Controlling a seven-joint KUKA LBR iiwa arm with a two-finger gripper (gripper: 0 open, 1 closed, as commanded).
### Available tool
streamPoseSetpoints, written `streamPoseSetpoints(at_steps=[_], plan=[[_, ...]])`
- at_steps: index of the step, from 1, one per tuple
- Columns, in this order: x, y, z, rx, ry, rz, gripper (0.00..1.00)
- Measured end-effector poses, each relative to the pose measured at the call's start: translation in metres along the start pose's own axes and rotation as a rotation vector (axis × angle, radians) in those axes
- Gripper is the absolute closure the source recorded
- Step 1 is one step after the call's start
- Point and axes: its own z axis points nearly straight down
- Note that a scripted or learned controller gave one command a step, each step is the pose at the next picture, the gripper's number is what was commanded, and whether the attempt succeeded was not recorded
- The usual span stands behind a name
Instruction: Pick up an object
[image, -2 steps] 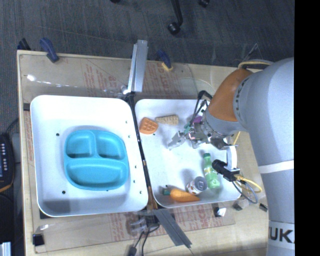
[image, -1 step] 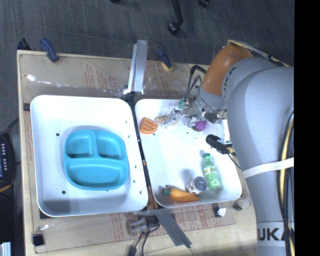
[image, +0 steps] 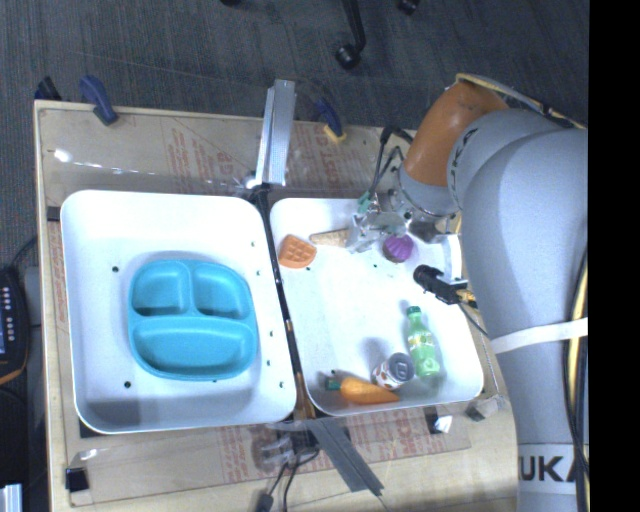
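**Low over the back of the right bin**

While my grey arm (image: 520, 250) reaches in from the right, bulking over that side of the bench (image: 150, 150), two white bins sit side by side below me. Biggest on the bench is the left bin (image: 90, 230), and a blue divided tray (image: 192, 318) lies in it. My gripper (image: 372, 228) hangs over the far end of the right bin (image: 340, 330); whether my fingers are wide or closed I cannot tell. Just beside me lie a cream cone (image: 330, 237) and a purple piece (image: 398, 248), with an orange wedge (image: 296, 251) near the divider. Well apart, at the near end, lie a green bottle (image: 421, 345), a carrot (image: 365, 391) and a small can (image: 395, 371) touching the bottle.
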Motion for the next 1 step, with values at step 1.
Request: streamPoseSetpoints(at_steps=[1], plan=[[0.0025,0.0012,-0.0102,0.000,-0.001,-0.010,1.00]])
